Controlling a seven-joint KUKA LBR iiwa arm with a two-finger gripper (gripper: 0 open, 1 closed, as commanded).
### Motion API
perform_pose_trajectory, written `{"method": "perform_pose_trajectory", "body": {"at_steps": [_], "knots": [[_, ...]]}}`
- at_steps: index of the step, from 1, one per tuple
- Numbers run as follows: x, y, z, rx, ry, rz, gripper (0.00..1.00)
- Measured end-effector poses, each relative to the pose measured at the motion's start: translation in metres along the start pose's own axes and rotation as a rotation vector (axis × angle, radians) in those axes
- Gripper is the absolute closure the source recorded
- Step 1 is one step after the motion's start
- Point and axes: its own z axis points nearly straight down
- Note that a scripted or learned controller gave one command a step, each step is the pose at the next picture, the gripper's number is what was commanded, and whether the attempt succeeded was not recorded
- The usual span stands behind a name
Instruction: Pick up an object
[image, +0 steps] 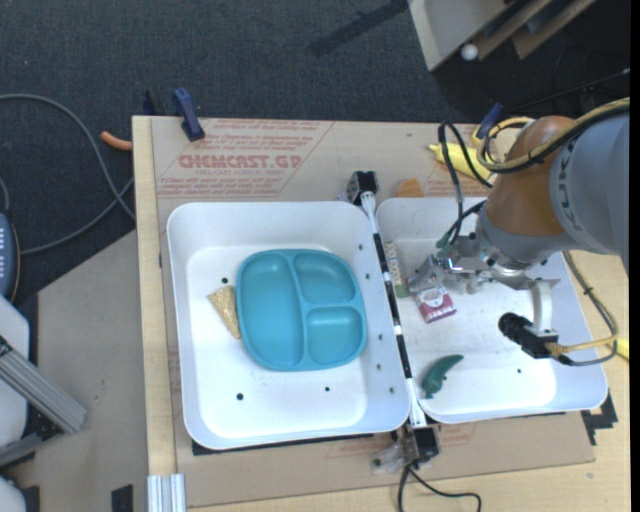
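**Gripper low in the right bin, nothing lifted yet**

The task looked to be at its early part. The gripper (445, 272) was down inside the right bin (570, 395), close to the left wall, and just above a small dark red packet (436, 305) that lay flat on the bin floor. No object was raised from the floor. A green pepper-shaped toy (439, 372) lay nearer the front of the same bin, apart from the gripper. In the left bin (195, 395) a turquoise divided plate (300, 308) rested over a tan piece (226, 308).

How the jaws stood I cannot tell, because the wrist covered them. Nothing was seen between them. In my judgement the grasp and the lift both remained to be done.
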Motion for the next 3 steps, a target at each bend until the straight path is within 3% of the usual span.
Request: {"method": "perform_pose_trajectory", "body": {"at_steps": [1, 2, 3], "knots": [[0.0, 0.001, -0.011, -0.004, 0.0, 0.001, 1.0], [0.0, 0.001, -0.011, -0.004, 0.0, 0.0, 0.0], [-0.003, -0.004, 0.009, -0.011, 0.002, -0.002, 0.0]]}}
